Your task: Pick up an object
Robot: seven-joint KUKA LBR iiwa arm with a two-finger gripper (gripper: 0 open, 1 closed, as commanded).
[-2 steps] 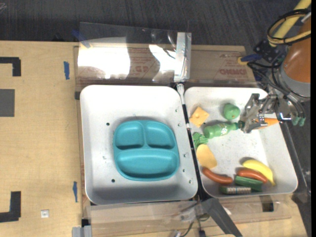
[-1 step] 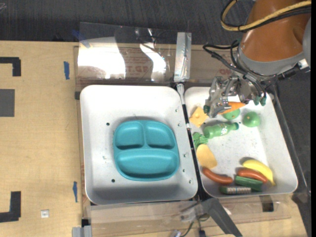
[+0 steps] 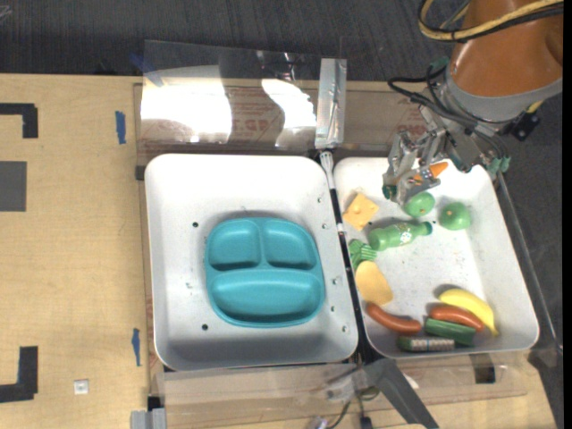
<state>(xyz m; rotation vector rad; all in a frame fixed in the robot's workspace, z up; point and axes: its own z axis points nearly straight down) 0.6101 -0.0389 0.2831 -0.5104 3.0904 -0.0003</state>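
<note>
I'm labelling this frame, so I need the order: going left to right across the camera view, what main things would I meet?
Teal divided plate → yellow cheese wedge → green bottle → green apple.

One fixed overhead camera looks down slantwise on both bins [image 3: 161, 186].

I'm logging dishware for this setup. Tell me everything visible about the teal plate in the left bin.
The teal plate is a rounded-rectangle divided dish, plastic-looking with a soft sheen. It has three compartments: two smaller ones at the far side, one wide one nearer the camera. It lies flat and upright near the middle of the left bin, resting on its floor, with nothing in it.
</note>
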